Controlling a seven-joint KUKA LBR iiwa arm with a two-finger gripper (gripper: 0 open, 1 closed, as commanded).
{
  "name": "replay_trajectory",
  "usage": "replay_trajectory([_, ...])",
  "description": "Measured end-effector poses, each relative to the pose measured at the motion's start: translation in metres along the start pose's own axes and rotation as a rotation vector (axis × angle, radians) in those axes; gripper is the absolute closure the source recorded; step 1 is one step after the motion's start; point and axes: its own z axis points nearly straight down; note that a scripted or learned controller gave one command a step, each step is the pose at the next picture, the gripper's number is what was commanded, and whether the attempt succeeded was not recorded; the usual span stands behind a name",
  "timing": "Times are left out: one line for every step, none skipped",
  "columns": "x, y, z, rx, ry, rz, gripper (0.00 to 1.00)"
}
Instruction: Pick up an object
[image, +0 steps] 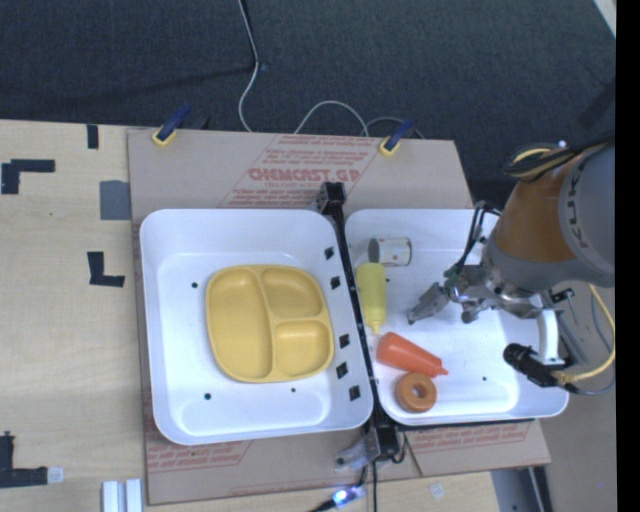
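The right bin (500, 405) holds a yellow squeeze bottle (372, 294) along its left wall, an orange carrot (409, 353) below it, a brown doughnut (415, 392) near the front edge and a small silver can (390, 251) at the back. My gripper (444, 304) hangs over the middle of this bin, right of the bottle and above the carrot. Its two fingers are spread apart, with nothing between them.
The left bin (165, 400) holds a yellow divided plate (268, 322). A black divider with clips (345, 300) runs between the bins. Both bins rest on a cardboard sheet (300, 170). A white cable (330, 108) loops at the back.
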Motion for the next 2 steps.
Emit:
replay_trajectory([0.000,0.000,0.043,-0.005,-0.002,-0.001,0.00])
replay_trajectory([0.000,0.001,0.031,-0.007,-0.003,-0.001,1.00])
